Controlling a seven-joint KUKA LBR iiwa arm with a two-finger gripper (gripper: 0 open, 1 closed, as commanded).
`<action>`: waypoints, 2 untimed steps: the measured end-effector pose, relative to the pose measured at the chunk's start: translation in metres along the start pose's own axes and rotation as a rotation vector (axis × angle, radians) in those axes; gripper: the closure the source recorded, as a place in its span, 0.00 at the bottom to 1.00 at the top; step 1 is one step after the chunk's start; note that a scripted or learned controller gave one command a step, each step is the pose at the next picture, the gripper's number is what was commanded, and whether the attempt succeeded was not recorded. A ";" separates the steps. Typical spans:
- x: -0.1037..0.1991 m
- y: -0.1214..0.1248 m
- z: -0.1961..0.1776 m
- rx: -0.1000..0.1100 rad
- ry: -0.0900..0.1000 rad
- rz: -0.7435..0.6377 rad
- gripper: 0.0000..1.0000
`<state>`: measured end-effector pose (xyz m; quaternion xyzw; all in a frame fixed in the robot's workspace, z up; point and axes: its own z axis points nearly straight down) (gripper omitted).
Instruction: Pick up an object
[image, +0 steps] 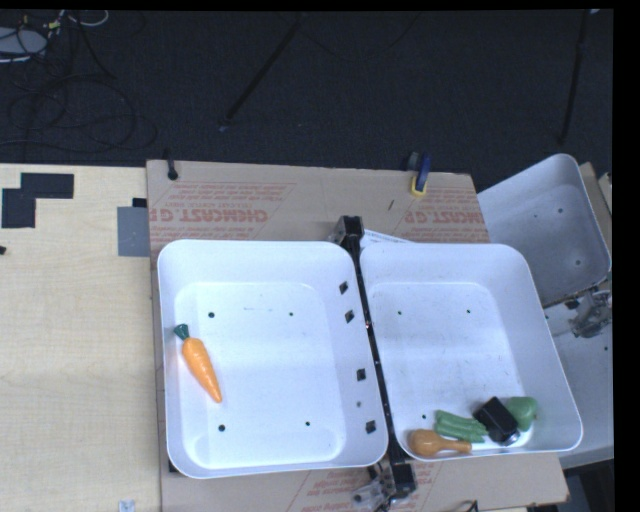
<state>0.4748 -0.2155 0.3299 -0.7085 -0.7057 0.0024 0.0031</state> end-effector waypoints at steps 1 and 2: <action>0.001 0.001 -0.043 -0.010 -0.002 -0.005 1.00; 0.002 0.000 -0.072 -0.009 -0.002 -0.005 1.00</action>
